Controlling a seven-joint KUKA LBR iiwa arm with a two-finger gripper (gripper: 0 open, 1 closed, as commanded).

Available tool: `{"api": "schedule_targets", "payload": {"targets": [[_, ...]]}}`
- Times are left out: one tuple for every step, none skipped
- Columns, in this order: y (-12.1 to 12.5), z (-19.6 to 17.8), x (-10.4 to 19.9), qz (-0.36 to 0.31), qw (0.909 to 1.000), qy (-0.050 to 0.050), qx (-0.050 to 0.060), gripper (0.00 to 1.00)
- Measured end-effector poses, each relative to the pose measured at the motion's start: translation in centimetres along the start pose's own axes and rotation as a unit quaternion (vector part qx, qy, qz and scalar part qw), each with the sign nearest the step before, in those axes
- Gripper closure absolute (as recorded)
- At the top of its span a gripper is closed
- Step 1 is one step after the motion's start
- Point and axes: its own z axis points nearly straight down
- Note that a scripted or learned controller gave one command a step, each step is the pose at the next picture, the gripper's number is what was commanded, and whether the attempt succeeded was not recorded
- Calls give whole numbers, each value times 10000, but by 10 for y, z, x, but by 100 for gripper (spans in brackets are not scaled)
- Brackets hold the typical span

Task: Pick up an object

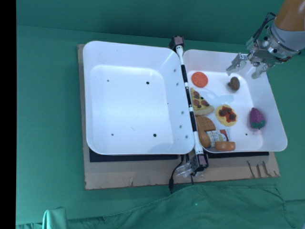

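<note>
My gripper (248, 69) hangs over the far part of the right bin (275, 128), open, with nothing between its fingers. Just below it lies a small brown lump (233, 84) on the bin floor. Further objects in this bin: a red disc (199, 79), a pizza slice (200, 102), a round tart with red topping (227, 115), a purple grape bunch (257, 119), a waffle-like brown piece (206, 124), a small packet (218, 136) and an orange sausage-like piece (225, 146).
The left bin (95, 56) sits beside the right one, split from it by a white bar with black joints (187, 99). Both rest on a cardboard sheet (143, 178) over green cloth. A cable (174, 178) trails off the front edge.
</note>
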Motion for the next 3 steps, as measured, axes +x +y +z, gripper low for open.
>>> {"api": "schedule_targets", "payload": {"targets": [[0,0,0,0,10000,0,0,0],[2,60,3,-2,10000,7,32,0],[4,100,0,-2,10000,3,22,0]]}}
